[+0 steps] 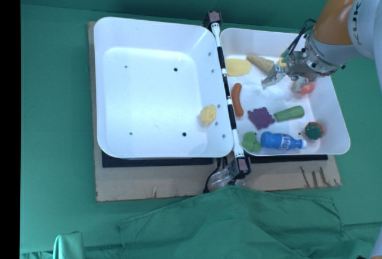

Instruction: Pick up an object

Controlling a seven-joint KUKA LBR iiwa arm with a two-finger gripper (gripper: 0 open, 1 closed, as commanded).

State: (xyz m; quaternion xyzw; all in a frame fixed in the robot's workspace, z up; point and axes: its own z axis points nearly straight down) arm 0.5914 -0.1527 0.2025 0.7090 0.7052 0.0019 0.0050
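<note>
The right bin (334, 114) holds several toy foods: a yellow slab (237, 67), a tan cone (260, 62), a red sausage (237, 99), purple grapes (260, 117), a green cucumber (289, 113), a blue bottle (282, 141), a green leafy piece (250, 142) and a red-green ball (313, 130). My gripper (273, 77) hovers over the bin's upper middle, just right of the cone. It looks open, with nothing between its fingers. A red-orange piece (305, 88) lies partly hidden under the wrist.
The left bin (119, 43) holds a small yellow lump (208, 114) near its right wall. A black-and-white divider rail (225, 82) runs between the bins. Green cloth (239, 222) is bunched at the front of the bench.
</note>
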